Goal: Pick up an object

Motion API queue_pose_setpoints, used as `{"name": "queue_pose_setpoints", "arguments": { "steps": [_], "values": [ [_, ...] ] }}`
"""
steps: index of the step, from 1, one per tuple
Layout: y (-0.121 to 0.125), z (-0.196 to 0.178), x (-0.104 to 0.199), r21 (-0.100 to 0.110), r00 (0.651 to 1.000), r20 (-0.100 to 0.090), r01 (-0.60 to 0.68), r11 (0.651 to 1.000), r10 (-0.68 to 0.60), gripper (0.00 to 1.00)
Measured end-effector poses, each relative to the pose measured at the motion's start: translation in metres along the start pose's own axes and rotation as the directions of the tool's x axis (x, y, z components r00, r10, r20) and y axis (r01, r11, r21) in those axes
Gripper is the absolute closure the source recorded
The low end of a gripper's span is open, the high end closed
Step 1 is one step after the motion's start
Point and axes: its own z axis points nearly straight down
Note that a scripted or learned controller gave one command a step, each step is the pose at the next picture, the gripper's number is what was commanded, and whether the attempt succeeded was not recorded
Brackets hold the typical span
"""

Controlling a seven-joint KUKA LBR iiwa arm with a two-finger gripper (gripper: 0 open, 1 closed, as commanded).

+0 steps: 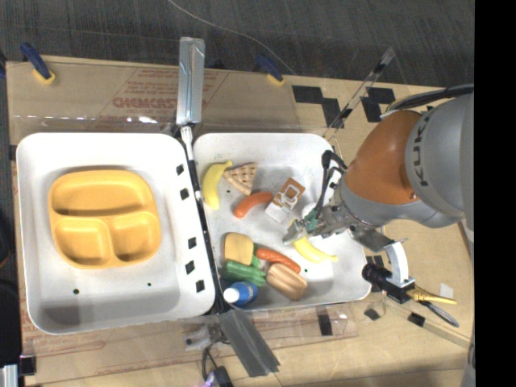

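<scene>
The gripper (310, 226) hangs low in the right bin (339, 147), just above a small banana (315, 251); I cannot tell how it is set. Left of that banana lie a hot dog (278, 259), a bun (287, 280) and a green piece (244, 271). Up-left of it are a sausage (252, 204), a waffle (241, 176) and a larger banana (212, 183). A yellow tray (103, 217) sits in the left bin (32, 216).

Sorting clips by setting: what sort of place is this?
Most likely a robotics lab bench for grasping trials: two white bins side by side, toy food such as a banana, and a yellow divided tray.
</scene>
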Motion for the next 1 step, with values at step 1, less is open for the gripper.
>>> {"name": "queue_pose_setpoints", "arguments": {
  "steps": [1],
  "values": [
    [0.0220, -0.0546, 0.0823, 0.001, 0.999, -0.003, -0.038, 0.999, 0.038, 1.00]
  ]
}}
